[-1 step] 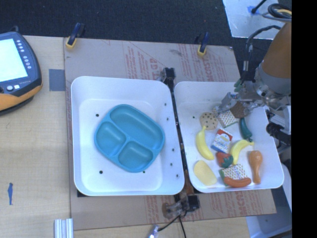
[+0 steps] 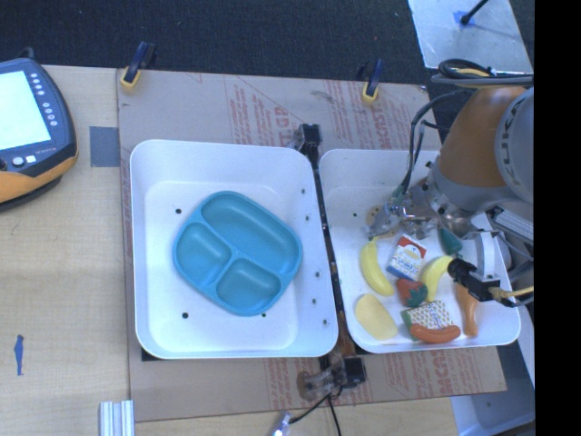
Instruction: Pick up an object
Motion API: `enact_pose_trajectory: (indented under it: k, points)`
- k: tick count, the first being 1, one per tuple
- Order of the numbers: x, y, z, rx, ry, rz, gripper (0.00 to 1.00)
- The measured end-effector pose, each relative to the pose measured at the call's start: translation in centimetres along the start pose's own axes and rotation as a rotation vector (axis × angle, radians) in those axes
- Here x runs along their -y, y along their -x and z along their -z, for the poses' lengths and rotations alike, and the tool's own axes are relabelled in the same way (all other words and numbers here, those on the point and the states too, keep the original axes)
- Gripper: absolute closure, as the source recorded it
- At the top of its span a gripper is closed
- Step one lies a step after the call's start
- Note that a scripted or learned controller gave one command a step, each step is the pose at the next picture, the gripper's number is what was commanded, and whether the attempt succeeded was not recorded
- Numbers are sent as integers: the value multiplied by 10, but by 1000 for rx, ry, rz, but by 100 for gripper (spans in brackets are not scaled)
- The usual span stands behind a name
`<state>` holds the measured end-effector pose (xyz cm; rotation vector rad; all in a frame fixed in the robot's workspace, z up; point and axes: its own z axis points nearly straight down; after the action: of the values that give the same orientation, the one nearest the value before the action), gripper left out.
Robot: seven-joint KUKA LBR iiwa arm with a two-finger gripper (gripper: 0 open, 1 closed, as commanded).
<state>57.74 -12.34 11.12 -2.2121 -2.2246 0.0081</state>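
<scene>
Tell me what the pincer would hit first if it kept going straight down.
Probably the small white and blue carton in the right bin, just below the pincer; depth is hard to judge from this slanted view.

A light wooden bench (image 2: pixel 54 271) carries a brown cardboard sheet (image 2: pixel 263 107) held by two clamps (image 2: pixel 134 66) along its far edge. Beyond the bench lies dark carpet (image 2: pixel 227 12). A handheld control pendant (image 2: pixel 27 125) rests at the left.
</scene>
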Motion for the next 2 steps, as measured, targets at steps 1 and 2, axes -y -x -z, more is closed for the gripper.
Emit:
enact_pose_trajectory:
  k: [1, 2]
  points:
    - [-46, -7, -15, 2, 9, 1, 0]
    - [19, -18, -18, 0, 1, 1, 0]
